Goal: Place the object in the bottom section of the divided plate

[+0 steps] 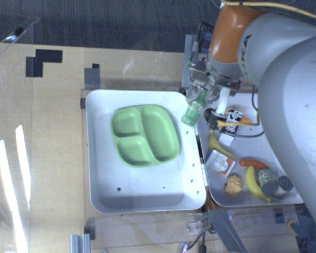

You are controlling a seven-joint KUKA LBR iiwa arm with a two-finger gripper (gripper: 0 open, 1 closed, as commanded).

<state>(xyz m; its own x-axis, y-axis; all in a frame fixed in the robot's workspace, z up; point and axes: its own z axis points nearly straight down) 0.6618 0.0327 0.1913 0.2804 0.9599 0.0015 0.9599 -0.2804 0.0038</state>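
I am looking over the counter (47, 157) from the left: the left bin (147, 196) is holding the green divided plate (145, 135), its three sections all bare, with the bottom section (134, 151) lying toward the near-left side of the plate. Just past the plate's upper right corner, over the seam between the bins, the pincer (200, 96) is hanging with a small pale green bottle (192, 112) clamped between its fingers, the bottle's long axis tilting down and to the left. I am judging that the coming move calls for carrying it left and toward the near edge, across the plate's large right section. Further right, the right bin (284, 196) is holding two bananas (255, 183), a small carton (219, 161), a carrot-like piece (254, 163), a can (267, 177) and other small items.
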